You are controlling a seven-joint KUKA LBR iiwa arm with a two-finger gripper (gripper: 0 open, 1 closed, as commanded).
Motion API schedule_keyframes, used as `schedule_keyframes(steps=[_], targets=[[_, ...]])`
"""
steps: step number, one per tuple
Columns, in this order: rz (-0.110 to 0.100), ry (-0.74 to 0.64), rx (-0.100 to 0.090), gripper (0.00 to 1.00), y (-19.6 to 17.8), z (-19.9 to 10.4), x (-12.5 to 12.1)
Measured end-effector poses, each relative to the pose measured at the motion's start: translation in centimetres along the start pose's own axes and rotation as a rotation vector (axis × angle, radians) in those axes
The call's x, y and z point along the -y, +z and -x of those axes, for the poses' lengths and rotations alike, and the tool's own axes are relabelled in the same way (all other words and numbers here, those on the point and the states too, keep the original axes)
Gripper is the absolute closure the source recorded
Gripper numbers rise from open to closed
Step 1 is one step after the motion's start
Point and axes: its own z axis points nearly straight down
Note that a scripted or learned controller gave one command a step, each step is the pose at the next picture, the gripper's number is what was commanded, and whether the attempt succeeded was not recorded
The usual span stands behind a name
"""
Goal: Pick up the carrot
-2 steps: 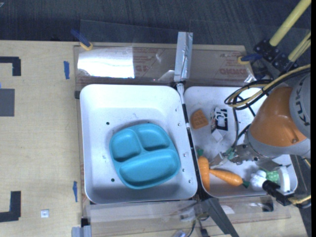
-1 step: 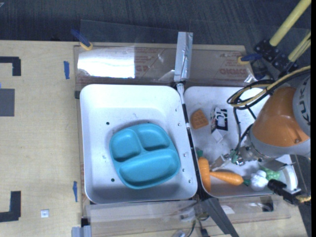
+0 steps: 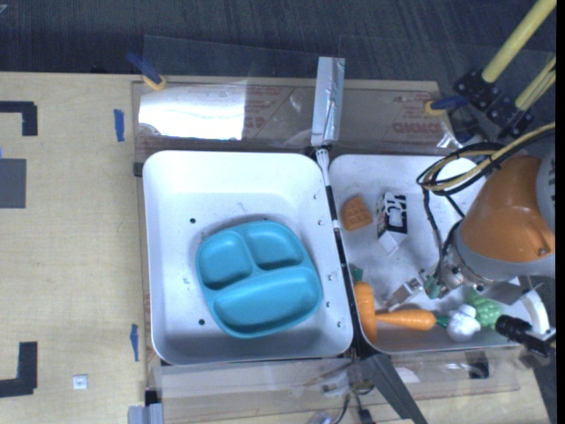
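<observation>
The arm (image 3: 503, 215) reached in from the right of the frame, its orange band over the right bin (image 3: 415, 179). The end effector (image 3: 439, 283) sat low in that bin, at the lower right of the frame, among cables and small parts, and its state could not be told from this view.

A carrot (image 3: 408, 319) lay flat on the floor of the right bin near its lower edge, pointing left to right, just below and left of the end effector. Whether anything touched it could not be told. A second orange piece (image 3: 365, 311) stood more upright just beside the carrot's left end, against the wall between the bins. To the carrot's right lay a small white and green item (image 3: 470, 318), too blurred to name.

Higher in the right bin, a small tan piece (image 3: 356, 212) rested near the dividing wall, with a black and white packet (image 3: 391, 215) just beside it on the right.

The left bin (image 3: 177, 184) held a blue divided plate (image 3: 258, 276), set flat in its lower middle. Both bins sat on the pale wooden table (image 3: 66, 263), which filled the left of the frame.
</observation>
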Motion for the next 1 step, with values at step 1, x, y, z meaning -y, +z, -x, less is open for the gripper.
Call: schedule_keyframes(steps=[1], targets=[[-0.002, -0.234, 0.003, 0.0, -0.02, 0.37, 0.18]])
